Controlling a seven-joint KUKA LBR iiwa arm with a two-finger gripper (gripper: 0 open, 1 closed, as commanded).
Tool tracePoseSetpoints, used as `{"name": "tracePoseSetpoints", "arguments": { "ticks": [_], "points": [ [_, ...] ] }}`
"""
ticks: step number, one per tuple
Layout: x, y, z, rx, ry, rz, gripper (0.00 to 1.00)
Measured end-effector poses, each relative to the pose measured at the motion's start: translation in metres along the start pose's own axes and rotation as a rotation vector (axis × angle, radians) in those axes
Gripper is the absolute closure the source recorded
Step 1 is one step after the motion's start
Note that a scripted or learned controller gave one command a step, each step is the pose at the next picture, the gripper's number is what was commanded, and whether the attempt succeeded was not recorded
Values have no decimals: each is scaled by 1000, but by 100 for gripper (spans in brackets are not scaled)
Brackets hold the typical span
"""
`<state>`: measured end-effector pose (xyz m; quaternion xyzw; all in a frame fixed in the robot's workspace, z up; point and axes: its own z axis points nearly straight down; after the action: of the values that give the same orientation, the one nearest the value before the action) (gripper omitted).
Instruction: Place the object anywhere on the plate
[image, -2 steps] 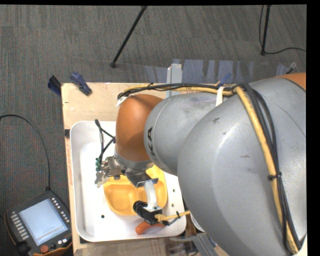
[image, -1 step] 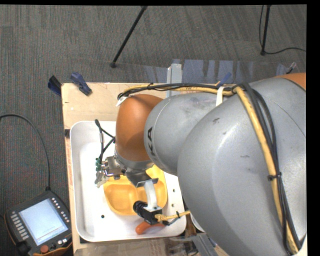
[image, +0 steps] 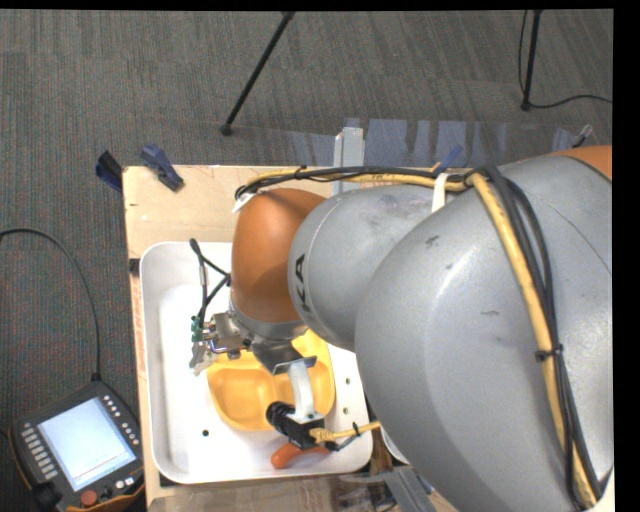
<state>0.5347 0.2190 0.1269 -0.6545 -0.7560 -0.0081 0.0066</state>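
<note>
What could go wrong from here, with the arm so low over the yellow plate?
1. The orange object lies by the yellow plate's near rim, close to the white bin's wall; a grasp there may be cramped, and a nudge could push it away.
2. The gripper hangs at the plate's left edge, apart from the object, so it may well miss it.

Single fixed camera, mounted above the bench (image: 170, 215) and looking down on it at a slant. The white bin (image: 165, 400) with the yellow plate (image: 235, 400) lies at lower centre-left of the frame. Grey carpeted floor (image: 120, 80) takes the upper band and the left margin, with a teach pendant (image: 75, 450) at lower left. The arm (image: 470, 330) enters from the right, close to the lens, and covers most of the right half, hiding the bench there.
</note>
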Motion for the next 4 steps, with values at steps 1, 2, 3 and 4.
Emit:
{"name": "tracePoseSetpoints", "arguments": {
  "ticks": [1, 2, 3, 4],
  "points": [
    [0, 0, 0, 0, 0, 0, 0],
    [0, 0, 0, 0, 0, 0, 0],
    [0, 0, 0, 0, 0, 0, 0],
    [0, 0, 0, 0, 0, 0, 0]
  ]
}}
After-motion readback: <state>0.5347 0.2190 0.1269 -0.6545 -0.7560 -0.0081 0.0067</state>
